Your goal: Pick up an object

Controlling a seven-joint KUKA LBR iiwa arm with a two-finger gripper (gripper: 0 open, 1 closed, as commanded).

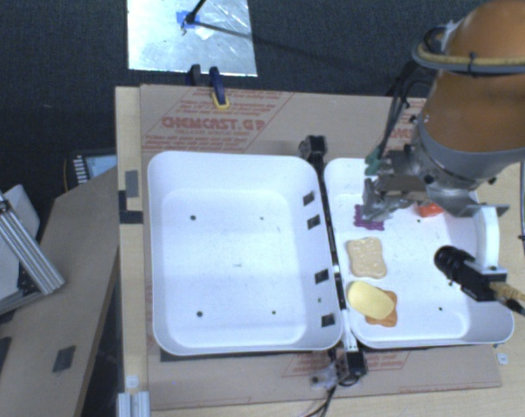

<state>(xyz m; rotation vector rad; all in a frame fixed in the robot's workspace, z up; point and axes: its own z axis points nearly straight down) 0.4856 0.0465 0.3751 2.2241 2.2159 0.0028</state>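
Observation:
My gripper (pixel 375 205) hangs low over the upper left part of the right bin (pixel 471 324), coming in from the right. A small purple object (pixel 369 220) lies right under its fingertips; the view does not show whether the fingers touch it. Nearer the front, a tan bread-shaped slice (pixel 366 257) lies flat, and a yellow piece on an orange one (pixel 372 302) sits below it. A small orange-red item (pixel 430 208) peeks out beside the wrist, partly hidden by the arm.
The left bin (pixel 236 250) sits beside the right one, with a black clip divider (pixel 325 233) between them. Both rest on a cardboard sheet (pixel 219 115). A shiny metal plate (pixel 191 24) lies beyond the bench's far edge.

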